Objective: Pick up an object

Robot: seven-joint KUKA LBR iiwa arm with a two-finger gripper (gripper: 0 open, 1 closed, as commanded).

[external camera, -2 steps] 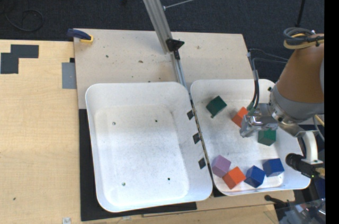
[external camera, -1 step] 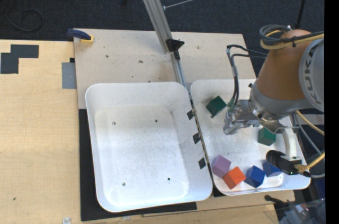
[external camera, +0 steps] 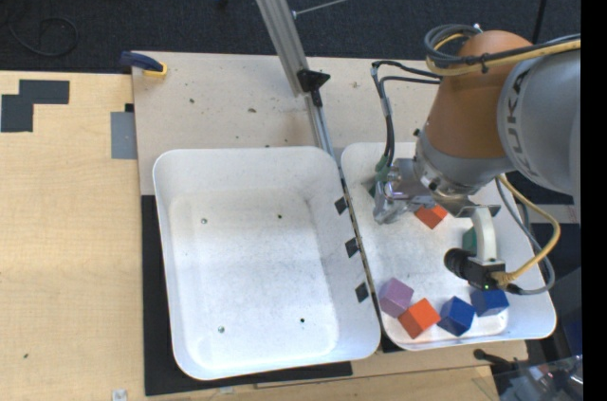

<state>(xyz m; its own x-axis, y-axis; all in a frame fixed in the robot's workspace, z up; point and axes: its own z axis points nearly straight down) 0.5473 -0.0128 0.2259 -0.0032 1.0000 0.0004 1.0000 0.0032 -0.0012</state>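
My gripper (external camera: 386,203) hangs low over the upper left part of the right bin (external camera: 531,318), below the grey arm with its orange band. A small orange block (external camera: 432,216) lies just to the gripper's right, partly under the wrist. Along the bin's front lie a purple cube (external camera: 395,296), an orange cube (external camera: 418,318), a blue cube (external camera: 456,315) and a green block (external camera: 491,300). Nothing can be seen held in the gripper.
The left bin (external camera: 171,200) sits beside the right one, with black clips along the shared edge. A slanted aluminium rail (external camera: 280,20) rises behind the bins. A blue and yellow clamp (external camera: 142,63) lies at the bench's far left corner.
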